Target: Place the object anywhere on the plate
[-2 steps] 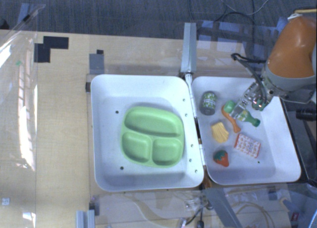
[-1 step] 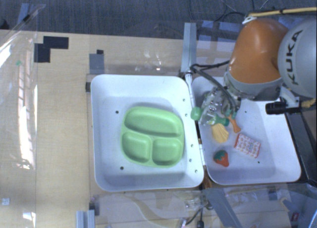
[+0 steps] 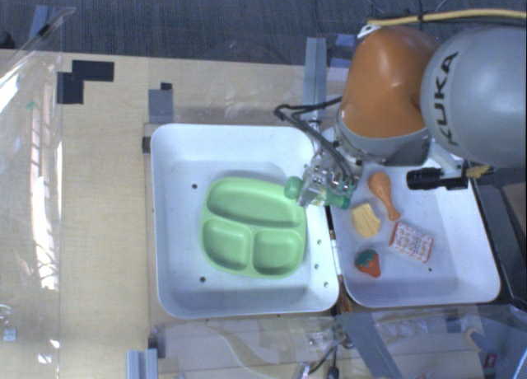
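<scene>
Two white bins sit side by side on our surface. We see the green plate (image 3: pixel 251 227) in the left bin (image 3: pixel 177 204). Our pincer (image 3: pixel 317 189) hovers at the plate's far right corner, closed on a green object (image 3: pixel 294 188). Further right lie cheese (image 3: pixel 366 220), a strawberry (image 3: pixel 368 262), a drumstick (image 3: pixel 383 192) and a packet (image 3: pixel 410 242).

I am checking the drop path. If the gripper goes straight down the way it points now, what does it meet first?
Most likely the right edge of the green plate; the gripper hangs about over it, though depth is unclear.
</scene>
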`<state>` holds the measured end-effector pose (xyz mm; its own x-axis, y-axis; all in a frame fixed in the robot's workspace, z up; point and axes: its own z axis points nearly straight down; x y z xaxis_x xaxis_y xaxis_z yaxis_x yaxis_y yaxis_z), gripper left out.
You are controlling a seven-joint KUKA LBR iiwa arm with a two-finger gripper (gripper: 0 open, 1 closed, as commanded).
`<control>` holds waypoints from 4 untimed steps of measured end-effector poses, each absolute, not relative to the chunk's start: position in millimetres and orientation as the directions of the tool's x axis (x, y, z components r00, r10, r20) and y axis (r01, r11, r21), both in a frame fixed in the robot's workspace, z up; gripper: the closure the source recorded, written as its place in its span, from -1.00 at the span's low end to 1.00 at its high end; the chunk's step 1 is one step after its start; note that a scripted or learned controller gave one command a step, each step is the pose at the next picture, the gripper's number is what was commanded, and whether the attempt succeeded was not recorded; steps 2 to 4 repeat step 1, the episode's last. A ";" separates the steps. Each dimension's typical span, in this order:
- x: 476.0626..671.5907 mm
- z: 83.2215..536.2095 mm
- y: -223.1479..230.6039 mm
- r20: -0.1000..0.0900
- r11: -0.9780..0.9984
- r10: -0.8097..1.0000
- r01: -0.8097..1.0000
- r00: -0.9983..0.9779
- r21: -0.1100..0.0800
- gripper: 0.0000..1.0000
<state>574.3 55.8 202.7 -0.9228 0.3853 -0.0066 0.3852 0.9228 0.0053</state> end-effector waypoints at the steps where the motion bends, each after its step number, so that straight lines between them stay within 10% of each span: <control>1: 574.3 202.7 55.4 -0.006 0.922 0.386 0.386 -0.922 0.005 -1.00; 4: 574.3 202.7 55.4 -0.006 0.922 0.386 0.386 -0.922 0.005 -1.00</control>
